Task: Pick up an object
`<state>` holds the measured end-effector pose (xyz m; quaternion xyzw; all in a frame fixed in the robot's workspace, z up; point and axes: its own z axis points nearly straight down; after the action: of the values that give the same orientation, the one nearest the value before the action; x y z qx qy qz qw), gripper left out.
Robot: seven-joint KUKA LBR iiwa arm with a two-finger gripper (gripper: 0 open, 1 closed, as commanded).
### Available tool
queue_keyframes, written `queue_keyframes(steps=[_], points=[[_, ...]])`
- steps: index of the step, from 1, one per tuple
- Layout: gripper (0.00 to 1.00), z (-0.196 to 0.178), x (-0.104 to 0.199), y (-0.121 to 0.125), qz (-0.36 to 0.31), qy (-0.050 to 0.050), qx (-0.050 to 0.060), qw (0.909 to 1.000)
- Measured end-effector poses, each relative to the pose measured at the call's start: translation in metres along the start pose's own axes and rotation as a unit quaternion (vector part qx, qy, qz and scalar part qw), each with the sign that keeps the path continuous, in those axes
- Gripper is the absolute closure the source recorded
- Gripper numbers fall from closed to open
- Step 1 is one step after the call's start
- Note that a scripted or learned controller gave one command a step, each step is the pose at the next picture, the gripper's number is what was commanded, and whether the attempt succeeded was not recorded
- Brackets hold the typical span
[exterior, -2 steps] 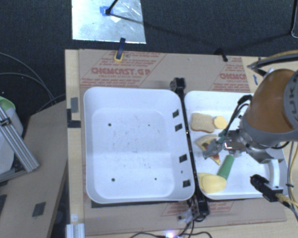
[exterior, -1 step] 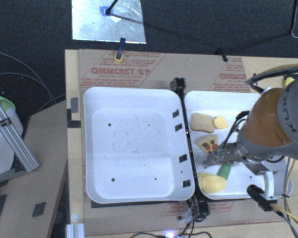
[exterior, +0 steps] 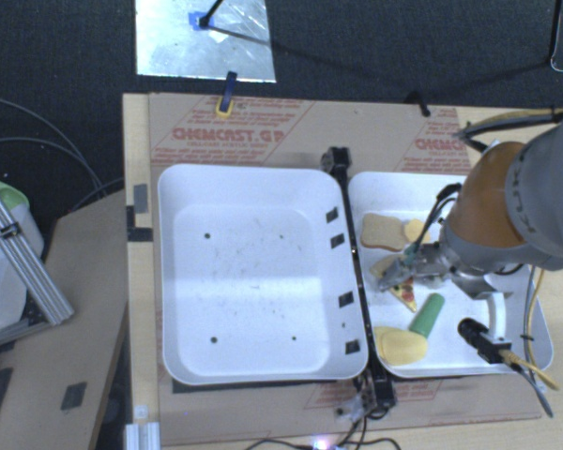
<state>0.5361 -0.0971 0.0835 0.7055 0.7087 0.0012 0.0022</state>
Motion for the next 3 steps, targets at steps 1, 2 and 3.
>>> queue_keyframes(steps=[1,2,3], points=[[0.00,0.000,0.014,-0.052,0.002,0.002,0.004,1.0000],[1.00,-0.012,0.013,-0.048,0.002,0.001,0.001,1.0000],[1.00,-0.107,0.057,-0.043,-0.002,0.001,-0.003,1.0000]])
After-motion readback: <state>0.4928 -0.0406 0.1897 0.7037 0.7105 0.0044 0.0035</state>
